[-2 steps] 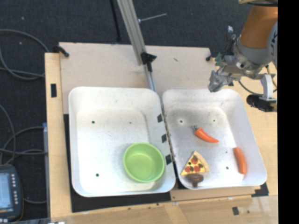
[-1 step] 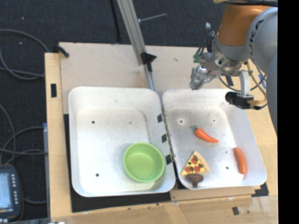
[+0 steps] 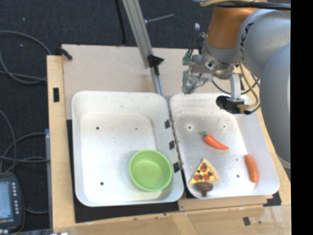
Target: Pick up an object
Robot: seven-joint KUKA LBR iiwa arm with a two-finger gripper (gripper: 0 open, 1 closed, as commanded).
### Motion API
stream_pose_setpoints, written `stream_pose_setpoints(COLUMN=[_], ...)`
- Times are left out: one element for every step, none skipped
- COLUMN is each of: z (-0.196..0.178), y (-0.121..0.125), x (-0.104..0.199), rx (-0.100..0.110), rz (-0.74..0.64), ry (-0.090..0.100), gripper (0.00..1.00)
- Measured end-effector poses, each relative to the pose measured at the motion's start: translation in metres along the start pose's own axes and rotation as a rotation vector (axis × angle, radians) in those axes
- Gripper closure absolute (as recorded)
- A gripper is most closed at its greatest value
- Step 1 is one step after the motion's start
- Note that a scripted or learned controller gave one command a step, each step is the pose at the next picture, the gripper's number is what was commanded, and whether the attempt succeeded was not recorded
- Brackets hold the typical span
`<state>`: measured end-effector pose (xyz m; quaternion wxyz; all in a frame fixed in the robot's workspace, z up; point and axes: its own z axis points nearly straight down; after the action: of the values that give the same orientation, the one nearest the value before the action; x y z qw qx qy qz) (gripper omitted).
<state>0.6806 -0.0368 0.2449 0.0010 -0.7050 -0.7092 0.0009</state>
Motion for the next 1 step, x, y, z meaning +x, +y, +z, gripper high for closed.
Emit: stream_pose_setpoints(z=[0.0041], y=[0.0087], x=[0.0602], rx=[-0.005], rz=[-0.001], ry=[0.000], gripper=[1.00])
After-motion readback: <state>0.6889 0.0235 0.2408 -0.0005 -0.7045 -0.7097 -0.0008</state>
